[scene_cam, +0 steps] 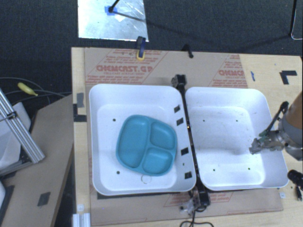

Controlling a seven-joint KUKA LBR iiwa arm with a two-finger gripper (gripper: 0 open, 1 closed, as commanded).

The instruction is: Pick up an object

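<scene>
Blue and moulded in three wells, the plate [146, 144] lies flat in the left bin [102, 126], well to the left of the pincer [255, 147] and across the black divider [185, 131] between the two bins. Nearer the plate's low edge a small clear ring [146, 178] seems to sit on the bin floor, though it is too faint to be sure. The right bin [227, 103] lies between; the pincer hangs low over its right side, close to the right wall, with nothing seen at its tip. Whether its tips stand apart or together cannot be told from this angle.

To do the pick well, the arm would likely need to lift, cross leftward over the divider and come down on the plate's rim or a ridge between wells, since the flat face offers little to pinch. The bin walls leave little room at the plate's lower right edge; more bare floor lies at its upper left.
</scene>
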